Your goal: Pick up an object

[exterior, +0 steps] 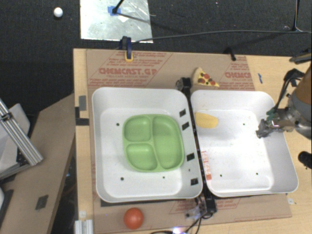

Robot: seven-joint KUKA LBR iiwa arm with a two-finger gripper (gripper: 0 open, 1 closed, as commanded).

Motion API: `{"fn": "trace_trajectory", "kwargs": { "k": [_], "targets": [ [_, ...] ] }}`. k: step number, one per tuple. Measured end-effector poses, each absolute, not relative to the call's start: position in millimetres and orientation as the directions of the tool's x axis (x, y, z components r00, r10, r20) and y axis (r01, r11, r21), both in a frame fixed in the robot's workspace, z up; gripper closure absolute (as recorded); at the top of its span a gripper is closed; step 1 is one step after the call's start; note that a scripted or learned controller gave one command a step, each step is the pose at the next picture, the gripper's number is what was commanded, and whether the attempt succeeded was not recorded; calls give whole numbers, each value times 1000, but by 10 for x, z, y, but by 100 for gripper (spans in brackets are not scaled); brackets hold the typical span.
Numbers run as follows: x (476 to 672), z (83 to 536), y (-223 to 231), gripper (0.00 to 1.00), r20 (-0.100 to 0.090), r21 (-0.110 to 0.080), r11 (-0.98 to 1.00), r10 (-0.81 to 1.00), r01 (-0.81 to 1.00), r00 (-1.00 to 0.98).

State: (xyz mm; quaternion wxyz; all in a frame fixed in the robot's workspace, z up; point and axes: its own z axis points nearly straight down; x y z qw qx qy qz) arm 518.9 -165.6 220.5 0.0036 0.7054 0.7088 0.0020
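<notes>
Spotted the hand [263, 129] at three o'clock in the view, low over the right bin [243, 191], just inside that bin's three o'clock wall. Could not tell whether open or closed, the tip being small and dark against the white floor. Traced the grey arm [300, 106] back from it toward the three o'clock edge of the view.

Found a yellow piece [206, 121], flat and rounded, at the ten o'clock corner of the same bin, close to the wall shared with the left bin [105, 130]. Placed it well apart from the hand, off toward nine o'clock.

Noted a green divided plate [152, 143] lying flat in the middle of the left bin, with three hollows facing up.

Saw a toy pizza slice [205, 78] outside both bins on the counter [273, 67], just beyond the twelve o'clock rim where the two bins meet. Picked out a red ball [133, 218] on the counter at six o'clock of the left bin, near its rim. Marked a blue clamp [126, 45] at the counter's twelve o'clock edge, a foil sheet [97, 18] past it, and a small white ball [58, 12] off at eleven o'clock on the dark ground.
</notes>
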Motion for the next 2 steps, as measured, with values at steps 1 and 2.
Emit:
{"fn": "trace_trajectory", "kwargs": {
  "k": [1,2],
  "targets": [
    [5197,2081,-1657,100,-1,1,3,1000,1000,-3],
    [5311,2008,-1109,100,1,2,10,1000,1000,-10]
  ]
}}
